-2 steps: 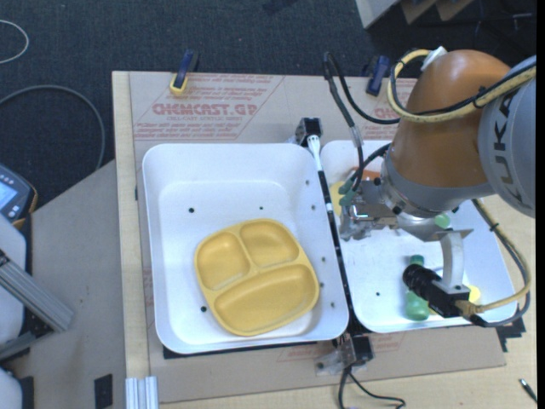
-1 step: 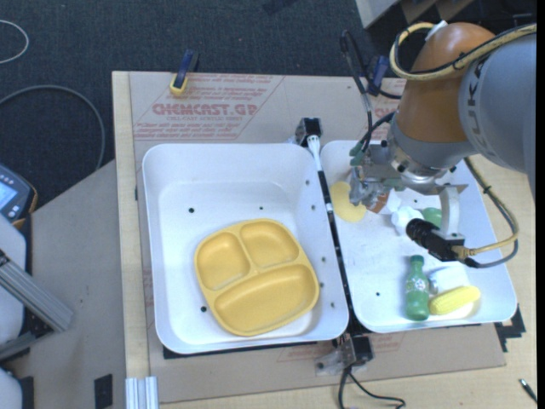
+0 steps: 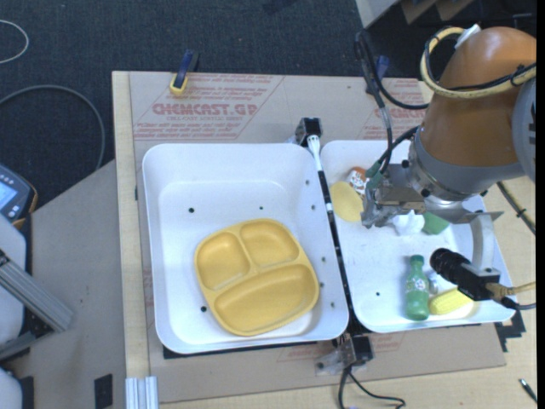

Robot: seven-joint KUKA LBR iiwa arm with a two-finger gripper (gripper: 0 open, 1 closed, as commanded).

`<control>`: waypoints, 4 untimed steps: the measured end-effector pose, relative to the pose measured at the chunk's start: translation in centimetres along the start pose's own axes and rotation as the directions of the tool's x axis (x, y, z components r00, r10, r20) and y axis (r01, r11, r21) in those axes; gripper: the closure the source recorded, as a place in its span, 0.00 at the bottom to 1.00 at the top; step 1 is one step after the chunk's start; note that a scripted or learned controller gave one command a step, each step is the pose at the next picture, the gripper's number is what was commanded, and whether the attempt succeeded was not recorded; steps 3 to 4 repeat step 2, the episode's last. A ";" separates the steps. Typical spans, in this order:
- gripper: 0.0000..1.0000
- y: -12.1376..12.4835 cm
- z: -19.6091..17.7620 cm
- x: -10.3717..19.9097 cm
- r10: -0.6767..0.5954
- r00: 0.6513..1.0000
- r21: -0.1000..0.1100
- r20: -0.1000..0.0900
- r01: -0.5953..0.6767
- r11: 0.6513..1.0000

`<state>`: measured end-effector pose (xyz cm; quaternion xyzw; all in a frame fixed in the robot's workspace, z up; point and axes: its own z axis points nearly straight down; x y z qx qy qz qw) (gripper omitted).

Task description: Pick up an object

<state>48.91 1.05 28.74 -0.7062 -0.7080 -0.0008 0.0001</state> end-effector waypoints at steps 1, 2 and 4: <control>1.00 -1.0 -3.2 5.4 -0.004 1.000 -0.005 0.000 0.004 1.000; 1.00 -0.9 -13.2 6.5 -0.001 1.000 -0.012 -0.001 0.001 1.000; 1.00 -0.9 -13.2 6.5 -0.001 1.000 -0.012 -0.001 0.001 1.000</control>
